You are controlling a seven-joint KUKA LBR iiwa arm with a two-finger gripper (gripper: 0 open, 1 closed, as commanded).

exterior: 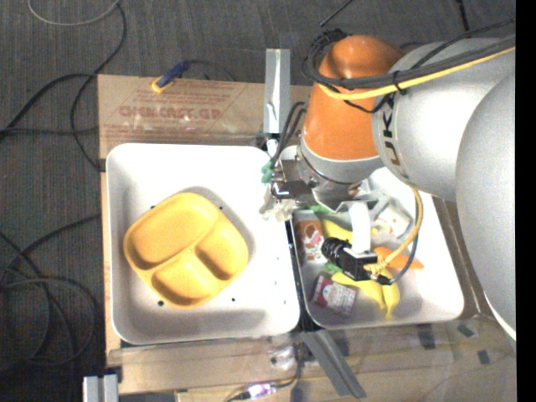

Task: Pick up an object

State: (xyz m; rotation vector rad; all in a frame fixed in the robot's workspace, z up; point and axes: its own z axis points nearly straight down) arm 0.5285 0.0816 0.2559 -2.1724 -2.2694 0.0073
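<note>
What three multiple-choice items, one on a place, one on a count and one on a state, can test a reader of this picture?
1. Where does the yellow tray lie?
A. left bin
B. right bin
C. the floor

2. How many compartments does the yellow tray have?
A. one
B. three
C. five

3. How does the yellow tray lie?
A. open side up
B. upside down
C. on its edge

Key: 1 A, white left-bin floor surrounds it; 2 B, two ridges divide it into three; 3 A, its hollows face the camera.
</note>
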